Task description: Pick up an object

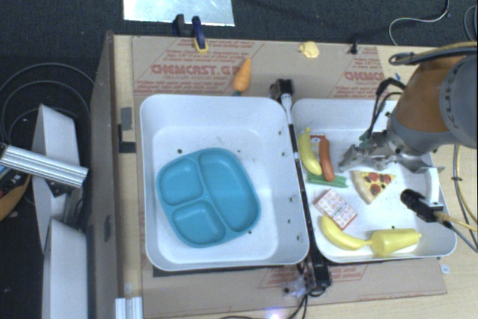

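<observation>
The arm (448, 104) reaches in from the right and its jaws hang over the right bin (336, 112), in the upper middle part of it. How far the jaws stand open cannot be told, and nothing shows between them.

All the loose pieces lie in that bin. A banana (305, 150) lies lengthwise along the left wall. Just beside it is a red-orange sausage (326, 158), whose lower end rests on a flat green piece (337, 181). A pizza slice (373, 185) lies just below the jaws, close to them, though contact cannot be judged. Lower left of the slice lies a square red-and-white piece (336, 209). Along the front wall a second banana (340, 234) meets a pale yellow squash-like piece (396, 239) end to end.

The left bin (209, 116) holds a blue divided plate (208, 195), lying flat near its middle, well apart from the jaws.

On the counter (187, 65) behind the bins lie an orange carrot-like piece (241, 76), just at the left bin's back rim, and a small pale yellow lump (309, 50) farther right.
</observation>
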Controlling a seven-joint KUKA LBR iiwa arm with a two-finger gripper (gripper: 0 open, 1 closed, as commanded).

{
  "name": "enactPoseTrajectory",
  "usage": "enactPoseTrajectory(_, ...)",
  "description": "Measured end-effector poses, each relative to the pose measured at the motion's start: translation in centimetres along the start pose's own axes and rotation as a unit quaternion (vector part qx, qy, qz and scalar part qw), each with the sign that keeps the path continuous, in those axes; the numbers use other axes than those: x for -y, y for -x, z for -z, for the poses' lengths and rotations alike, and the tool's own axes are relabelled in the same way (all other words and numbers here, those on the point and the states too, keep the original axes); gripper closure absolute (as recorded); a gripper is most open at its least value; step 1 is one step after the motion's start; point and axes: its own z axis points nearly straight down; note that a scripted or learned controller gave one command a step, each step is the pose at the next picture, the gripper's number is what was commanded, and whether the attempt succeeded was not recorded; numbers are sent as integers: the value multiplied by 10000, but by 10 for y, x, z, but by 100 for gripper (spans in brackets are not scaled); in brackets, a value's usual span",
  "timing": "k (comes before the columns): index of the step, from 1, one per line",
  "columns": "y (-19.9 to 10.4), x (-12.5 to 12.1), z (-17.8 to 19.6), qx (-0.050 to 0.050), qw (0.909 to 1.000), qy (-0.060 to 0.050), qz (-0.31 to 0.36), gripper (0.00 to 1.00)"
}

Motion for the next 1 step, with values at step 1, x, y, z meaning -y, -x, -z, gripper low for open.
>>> enactPoseTrajectory(1,52,-89,5,-32,10000,-33,-2,0)
